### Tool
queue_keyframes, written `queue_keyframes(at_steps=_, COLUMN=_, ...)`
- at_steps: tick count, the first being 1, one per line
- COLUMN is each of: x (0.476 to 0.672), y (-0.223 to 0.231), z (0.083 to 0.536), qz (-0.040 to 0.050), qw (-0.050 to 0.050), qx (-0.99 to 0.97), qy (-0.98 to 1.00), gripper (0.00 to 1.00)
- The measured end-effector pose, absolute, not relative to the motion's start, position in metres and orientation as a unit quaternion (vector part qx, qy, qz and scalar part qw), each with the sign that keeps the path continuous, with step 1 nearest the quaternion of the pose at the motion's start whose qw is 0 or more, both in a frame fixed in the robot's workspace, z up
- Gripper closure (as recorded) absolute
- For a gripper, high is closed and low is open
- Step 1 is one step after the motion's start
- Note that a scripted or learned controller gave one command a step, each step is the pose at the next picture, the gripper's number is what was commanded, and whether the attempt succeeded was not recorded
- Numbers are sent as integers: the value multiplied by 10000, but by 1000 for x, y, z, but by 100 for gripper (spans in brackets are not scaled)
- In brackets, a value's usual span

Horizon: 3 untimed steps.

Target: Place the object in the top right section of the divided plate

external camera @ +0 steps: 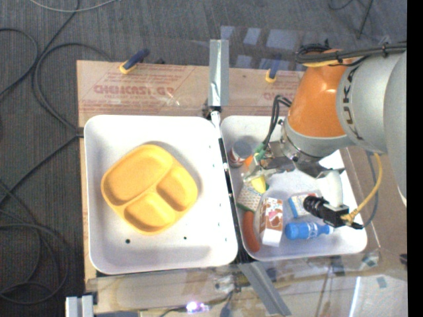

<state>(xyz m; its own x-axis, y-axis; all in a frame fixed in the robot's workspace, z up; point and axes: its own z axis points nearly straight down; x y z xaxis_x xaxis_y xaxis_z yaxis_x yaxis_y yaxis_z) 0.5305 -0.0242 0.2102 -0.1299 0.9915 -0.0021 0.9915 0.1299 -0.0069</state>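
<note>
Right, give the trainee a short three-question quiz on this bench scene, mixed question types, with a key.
1. True or false: the yellow divided plate lies in the left bin.
2. Which bin is the arm reaching into? A) left B) right
3. Fill in: the blue bottle lies near the right bin's ____ edge in the picture.

Key: 1 true. 2 B; the orange band sits over the cluttered bin. 3 bottom; the bottle lies just right of the small carton. The plate has three sections, none holding anything yet.
</note>
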Motion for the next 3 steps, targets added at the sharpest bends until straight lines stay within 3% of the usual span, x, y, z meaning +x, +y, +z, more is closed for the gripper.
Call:
queue_keyframes(at_steps=1, x=488, y=33, z=180, qz=26, qw=29, qx=-5893, qy=-8079, gripper=100)
queue_keyframes(at_steps=2, x=484, y=66, z=213, qz=16, qw=18, qx=-5383, qy=-8427, gripper=100)
queue_keyframes(at_steps=3, x=486, y=129, z=90, qz=0, qw=-15, qx=-4526, qy=-8917, gripper=100)
